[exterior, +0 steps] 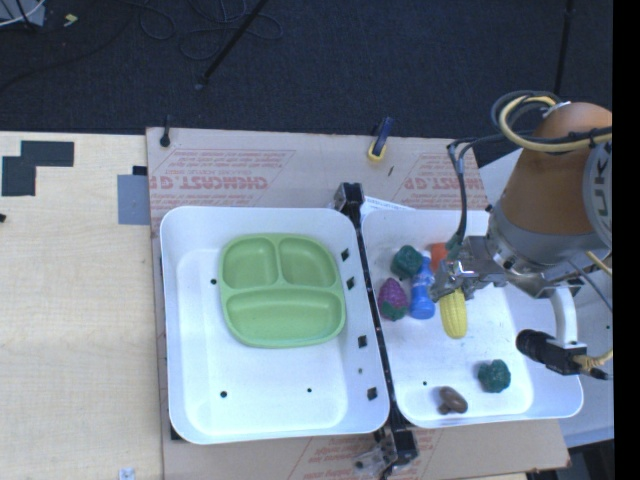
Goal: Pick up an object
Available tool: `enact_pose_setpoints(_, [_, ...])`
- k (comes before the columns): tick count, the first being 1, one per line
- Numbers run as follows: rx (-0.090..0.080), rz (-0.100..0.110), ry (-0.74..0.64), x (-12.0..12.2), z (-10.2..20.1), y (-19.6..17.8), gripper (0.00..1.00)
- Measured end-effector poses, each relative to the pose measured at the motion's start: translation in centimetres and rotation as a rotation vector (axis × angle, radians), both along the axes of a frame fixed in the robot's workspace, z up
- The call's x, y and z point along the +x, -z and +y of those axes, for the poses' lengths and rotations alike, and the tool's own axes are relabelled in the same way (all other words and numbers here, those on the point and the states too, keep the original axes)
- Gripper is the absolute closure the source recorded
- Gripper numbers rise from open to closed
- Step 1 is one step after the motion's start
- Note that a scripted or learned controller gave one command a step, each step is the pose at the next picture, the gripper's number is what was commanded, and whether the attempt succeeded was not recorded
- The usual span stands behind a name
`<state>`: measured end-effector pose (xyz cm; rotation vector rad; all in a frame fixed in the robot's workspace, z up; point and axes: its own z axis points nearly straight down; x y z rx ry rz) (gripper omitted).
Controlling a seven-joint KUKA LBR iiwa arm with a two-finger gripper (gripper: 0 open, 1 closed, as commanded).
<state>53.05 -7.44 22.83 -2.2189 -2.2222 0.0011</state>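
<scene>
Camera view has the likely target, a yellow corn cob (454, 314), lying in the right bin (560, 400) near its middle, long axis running roughly away from the camera. It sits just beside a blue toy (423, 298), which in turn touches a purple, berry-like piece (392, 297); a dark green piece (407, 261) lies just behind these, with a small orange item (437, 253) beside it. That clustering matters: the corn's open side faces right, toward the arm, which is probably why the gripper (462, 276) is poised at the corn's upper end rather than over the crowded left flank. Whether the fingers are spread or closed cannot be told from this angle; the metal parts blur into the toys beneath, and nothing is clearly seen between them, so I would not count anything as held. My judgement is that the task is at the approach or closing stage, not yet a lift.

Further out, a teal lump (493, 375) and a brown piece (452, 400) lie well apart near the bin's front edge, easier to reach cleanly but not under the tool. The arm (555, 178), with its orange band, comes in from the right. The left bin (190, 388) carries a green divided plate (282, 290), its compartments bare. Both bins rest on the bench (70, 318).
</scene>
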Motion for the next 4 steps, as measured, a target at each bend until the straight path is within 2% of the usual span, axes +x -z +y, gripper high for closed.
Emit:
enact_pose_setpoints(3, [0.001,0.006,-0.001,-0.6,2.1,0.9,1.0])
enact_pose_setpoints(4, [0.001,0.005,0.002,-1.8,0.9,-0.1,1.0])
